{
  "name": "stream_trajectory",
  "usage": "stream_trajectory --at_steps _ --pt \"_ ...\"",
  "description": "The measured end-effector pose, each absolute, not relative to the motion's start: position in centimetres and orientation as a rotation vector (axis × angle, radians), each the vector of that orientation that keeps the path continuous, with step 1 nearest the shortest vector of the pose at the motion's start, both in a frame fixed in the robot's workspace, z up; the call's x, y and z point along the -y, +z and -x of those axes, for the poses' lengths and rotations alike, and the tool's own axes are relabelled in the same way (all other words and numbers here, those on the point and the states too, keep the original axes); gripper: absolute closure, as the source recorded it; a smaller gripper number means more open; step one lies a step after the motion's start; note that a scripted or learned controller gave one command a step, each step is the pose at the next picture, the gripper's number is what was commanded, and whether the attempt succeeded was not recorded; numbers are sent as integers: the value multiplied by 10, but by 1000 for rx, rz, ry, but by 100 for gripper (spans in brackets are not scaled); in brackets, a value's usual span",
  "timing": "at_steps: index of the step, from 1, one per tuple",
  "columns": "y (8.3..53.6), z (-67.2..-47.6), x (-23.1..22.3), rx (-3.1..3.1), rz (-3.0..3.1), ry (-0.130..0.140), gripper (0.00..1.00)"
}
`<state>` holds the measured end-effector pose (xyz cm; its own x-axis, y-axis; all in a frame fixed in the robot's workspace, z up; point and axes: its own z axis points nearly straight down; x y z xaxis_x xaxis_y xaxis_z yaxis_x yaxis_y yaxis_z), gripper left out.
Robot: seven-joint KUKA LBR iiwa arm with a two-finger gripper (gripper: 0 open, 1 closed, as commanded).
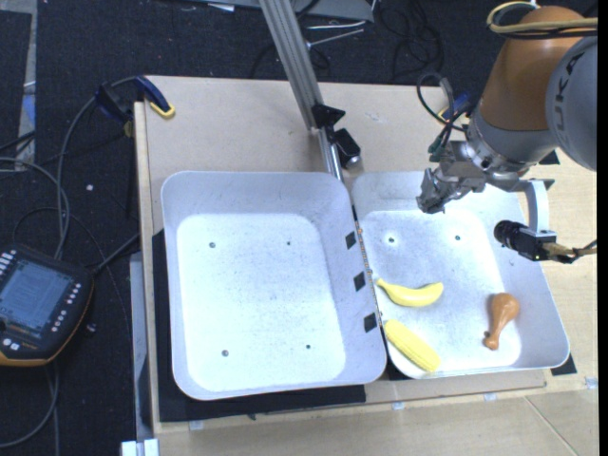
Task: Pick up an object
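Arm (541, 74): enters from the upper right of the frame; its grey body is cut off by the right edge, the orange band rounded and plain to see.
Gripper (432, 201): hangs over the upper part of the right bin, seen from above as a dark lump; whether it is wide or narrow cannot be told, and nothing can be made out in its grasp.
Right bin (456, 245): lower right of centre, its near left corner overlapped by the other bin's rim.
Banana (411, 294): lies flat in the right bin's left part, curved, well below the gripper.
Second yellow piece (412, 346): at the right bin's lower left corner, partly tucked against the rim; its kind is hard to tell.
Brown drumstick-shaped toy (500, 317): lower right part of the right bin, apart from both yellow things.
Left bin (256, 283): centre left of the frame, white with faint speckling.
Handheld pendant (33, 302): left edge, partly cut off.
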<state>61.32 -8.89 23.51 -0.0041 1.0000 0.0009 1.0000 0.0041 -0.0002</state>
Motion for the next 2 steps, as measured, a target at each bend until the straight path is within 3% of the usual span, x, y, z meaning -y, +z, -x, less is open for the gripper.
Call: stream_trajectory --at_steps 2 --pt "233 -594 -16 2226 2215 0 100"
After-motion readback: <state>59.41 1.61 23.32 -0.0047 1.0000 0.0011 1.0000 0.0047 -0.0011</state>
